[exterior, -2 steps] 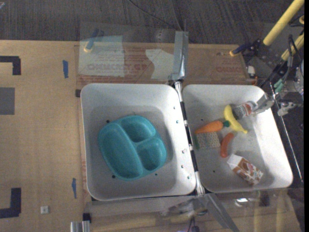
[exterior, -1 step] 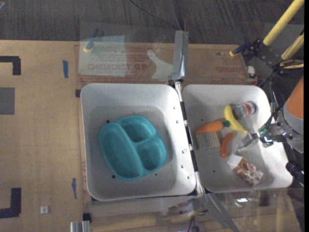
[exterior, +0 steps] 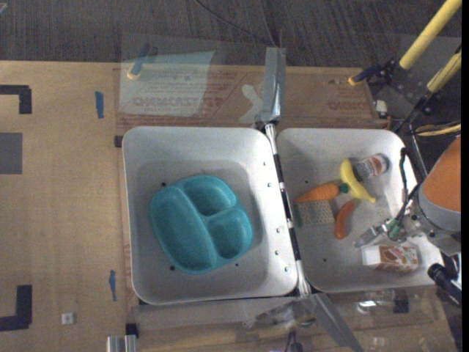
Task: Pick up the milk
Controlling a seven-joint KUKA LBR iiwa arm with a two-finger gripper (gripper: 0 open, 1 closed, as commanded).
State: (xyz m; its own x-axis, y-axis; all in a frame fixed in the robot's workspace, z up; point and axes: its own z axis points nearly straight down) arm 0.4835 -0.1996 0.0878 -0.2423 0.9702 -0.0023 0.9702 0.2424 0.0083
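White milk carton (exterior: 396, 257) lies flat near right bin's (exterior: 322, 141) front edge; end effector (exterior: 377, 233) just above-left, open/closed unclear. Centre over carton, then descend.

Our grey arm with the orange band (exterior: 448, 182) comes in from the right edge of the camera view, the band (a broad rounded patch of orange) sitting highest and nearest that edge. Below it the grey wrist slopes down and to the left. At its tip we see the slim, silver, two-finger end effector (exterior: 372, 235), stretched out low and pointing left. How its tips stand is too small for us to tell.
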